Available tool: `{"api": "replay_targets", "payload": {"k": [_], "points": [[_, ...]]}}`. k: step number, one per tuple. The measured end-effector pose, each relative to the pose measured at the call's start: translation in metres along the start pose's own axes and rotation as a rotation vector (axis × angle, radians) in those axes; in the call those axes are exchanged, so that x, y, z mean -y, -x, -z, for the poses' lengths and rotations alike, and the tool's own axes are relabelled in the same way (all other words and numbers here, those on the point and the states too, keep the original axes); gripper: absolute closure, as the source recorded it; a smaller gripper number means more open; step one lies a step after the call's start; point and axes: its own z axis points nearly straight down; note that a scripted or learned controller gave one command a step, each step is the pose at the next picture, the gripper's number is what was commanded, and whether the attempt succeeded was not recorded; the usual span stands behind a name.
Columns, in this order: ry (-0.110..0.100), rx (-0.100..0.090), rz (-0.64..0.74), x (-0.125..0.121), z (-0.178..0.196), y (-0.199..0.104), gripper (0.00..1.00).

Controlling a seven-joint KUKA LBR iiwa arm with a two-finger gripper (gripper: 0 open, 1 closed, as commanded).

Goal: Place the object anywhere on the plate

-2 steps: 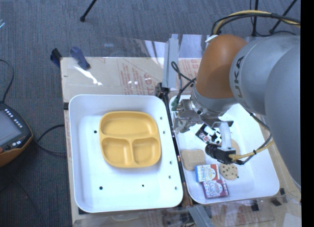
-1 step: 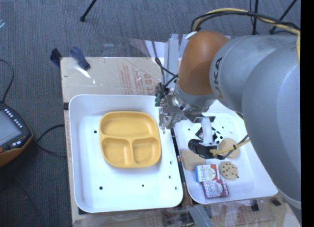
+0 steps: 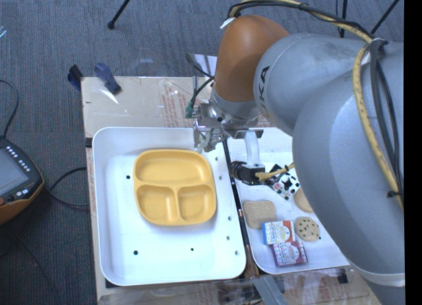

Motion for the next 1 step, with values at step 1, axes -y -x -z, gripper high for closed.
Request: {"api": "replay_targets", "payload": {"k": [1], "points": [[0.005, -0.001, -0.002, 0.0192, -0.0962, -0.0102, 1.0]]}}
